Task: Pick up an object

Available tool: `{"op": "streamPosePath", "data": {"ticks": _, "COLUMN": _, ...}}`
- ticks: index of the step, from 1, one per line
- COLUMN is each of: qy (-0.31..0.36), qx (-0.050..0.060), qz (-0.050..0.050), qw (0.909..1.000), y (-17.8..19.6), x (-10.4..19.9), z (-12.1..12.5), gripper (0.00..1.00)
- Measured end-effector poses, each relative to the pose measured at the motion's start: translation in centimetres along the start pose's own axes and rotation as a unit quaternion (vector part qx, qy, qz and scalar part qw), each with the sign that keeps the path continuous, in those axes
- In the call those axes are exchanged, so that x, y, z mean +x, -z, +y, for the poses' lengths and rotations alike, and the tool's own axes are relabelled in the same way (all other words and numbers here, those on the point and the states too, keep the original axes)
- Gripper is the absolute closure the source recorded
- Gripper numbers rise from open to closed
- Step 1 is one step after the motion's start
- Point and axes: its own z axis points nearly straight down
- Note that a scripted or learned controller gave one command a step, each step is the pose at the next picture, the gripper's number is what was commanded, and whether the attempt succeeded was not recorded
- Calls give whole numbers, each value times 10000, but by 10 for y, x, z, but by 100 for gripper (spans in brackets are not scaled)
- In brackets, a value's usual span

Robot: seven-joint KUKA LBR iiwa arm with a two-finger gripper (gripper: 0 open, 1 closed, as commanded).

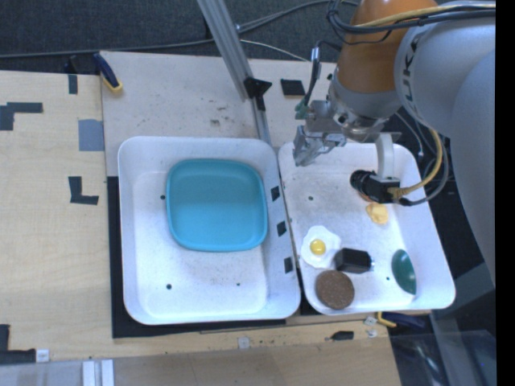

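Nearest the camera, in the right bin (402,305), a brown disc (334,289) lies close to the front wall. Just behind it and to its right sits a small black block (352,260); the two look close, but whether they touch can't be told. Further right, near the bin's right wall, lies a dark green piece (403,270), apart from the block. A fried egg toy (319,246), white w/ a yellow centre, rests just left of the block and just behind the disc, near the wall btwn the bins. Deeper in, towards the right, is a small yellow piece (376,212); too small to say what it is.

The left bin (201,308) holds one item: a teal plate (216,204), square w/ rounded corners, lying flat in the far half, clear of the walls.

The gripper (306,155) hangs over the far left corner of the right bin, next to the dividing wall, well apart from every item there. Nothing shows in its grasp; whether it is open or closed can't be told from this angle. Above it the arm (451,71) w/ its orange band (386,10) comes in from the right.

Beyond the bins, on the bench (161,95), a slanted metal rail (229,47) rises, and a yellow-tipped tool (109,72) lies at the far left corner
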Motion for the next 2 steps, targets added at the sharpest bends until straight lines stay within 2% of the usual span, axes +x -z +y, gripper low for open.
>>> {"op": "streamPosePath", "data": {"ticks": 1, "qy": 2, "qx": -9, "qz": 1, "qw": 10000, "y": 1, "x": 52, "z": 6, "gripper": 100}}
{"op": "streamPosePath", "data": {"ticks": 2, "qy": -2, "qx": 2, "qz": -2, "qw": 10000, "y": -20, "x": 101, "z": 7, "gripper": 100}}
